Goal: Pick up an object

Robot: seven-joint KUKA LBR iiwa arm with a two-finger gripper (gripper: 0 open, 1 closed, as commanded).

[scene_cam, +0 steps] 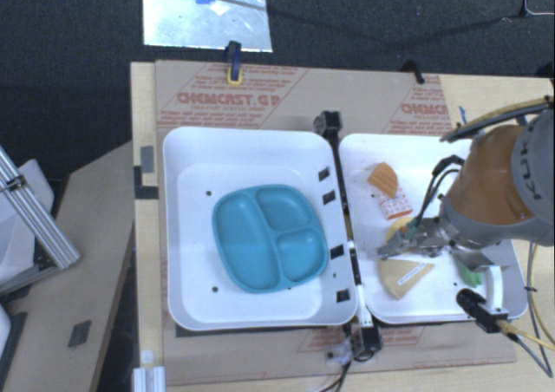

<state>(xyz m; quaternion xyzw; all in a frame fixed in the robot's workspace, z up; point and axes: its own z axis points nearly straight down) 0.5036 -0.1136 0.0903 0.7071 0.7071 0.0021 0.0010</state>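
Observation:
My gripper (388,250) reaches low into the right bin (360,160) from the right, over its front-left part. A tan wedge (404,277) lies just in front of it. A small yellow piece (400,230) sits right behind it, partly covered by the gripper body. Further back lie a red-and-white packet (395,206) and an orange piece (382,179). Nothing shows held in the gripper.
The left bin (191,165) holds a blue divided plate (269,237). A small green thing (471,277) peeks out under the wrist at the right bin's front right. A black-clipped divider (340,208) runs between the bins.

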